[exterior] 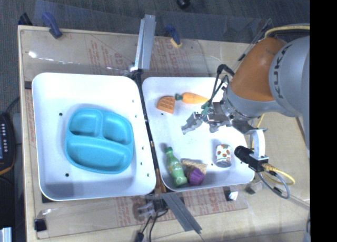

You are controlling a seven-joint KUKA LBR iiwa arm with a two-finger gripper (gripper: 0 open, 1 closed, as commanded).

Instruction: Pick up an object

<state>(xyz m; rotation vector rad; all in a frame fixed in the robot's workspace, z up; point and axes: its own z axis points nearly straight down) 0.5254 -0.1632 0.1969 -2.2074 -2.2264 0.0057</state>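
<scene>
My gripper (190, 122) hangs over the middle of the right bin (158, 130), its two fingers spread open with nothing between them. A waffle-like orange piece (166, 104) and a toy carrot (192, 98) lie just behind it at the bin's far side. Near the front wall stand a green bottle (175, 166), a brown piece (190, 162) and a purple grape bunch (196, 176). A small white spotted can (224, 155) sits to the right, below the wrist.
The left bin (45, 104) holds a blue divided plate (100, 140). A metal bar (144, 41) runs along the join between the bins. The arm's grey and orange body (263, 78) covers the right bin's far right corner.
</scene>
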